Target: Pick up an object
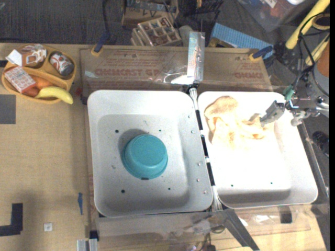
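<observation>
Nearest, a teal bowl [145,156] sat upside down in the left bin [99,114]. Farther back, a pale cloth [230,124] lay crumpled in the right bin [272,187], just left of the gripper [269,113]; I cannot tell the gripper's state.

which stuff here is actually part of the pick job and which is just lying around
Job:
- round teal plastic bowl, upside down in the left white bin
- crumpled pale yellowish cloth in the right white bin
- grey two-finger gripper over the cloth

Lying about:
- orange tray of toy food with a yellow banana
- brown cardboard sheet behind the bins
</observation>
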Available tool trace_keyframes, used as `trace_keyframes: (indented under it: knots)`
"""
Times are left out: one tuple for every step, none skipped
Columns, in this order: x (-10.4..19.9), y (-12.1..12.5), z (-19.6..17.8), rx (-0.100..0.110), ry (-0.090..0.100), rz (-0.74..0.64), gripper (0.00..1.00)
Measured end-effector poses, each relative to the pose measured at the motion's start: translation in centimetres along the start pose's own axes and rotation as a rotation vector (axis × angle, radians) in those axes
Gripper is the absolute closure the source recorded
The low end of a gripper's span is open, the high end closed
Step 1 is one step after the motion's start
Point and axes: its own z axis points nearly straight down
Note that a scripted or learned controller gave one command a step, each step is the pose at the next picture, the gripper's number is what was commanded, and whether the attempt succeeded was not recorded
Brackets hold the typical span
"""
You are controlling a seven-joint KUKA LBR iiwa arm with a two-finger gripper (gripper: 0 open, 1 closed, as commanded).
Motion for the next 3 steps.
trace_keyframes:
  knots:
    - [-0.2, 4.2, 17.6, -0.001, 0.000, -0.009, 0.00]
    - [-1.3, 6.0, 18.8, -0.011, -0.002, -0.084, 0.00]
    - [-1.5, 6.2, 17.6, -0.018, -0.003, -0.080, 1.00]
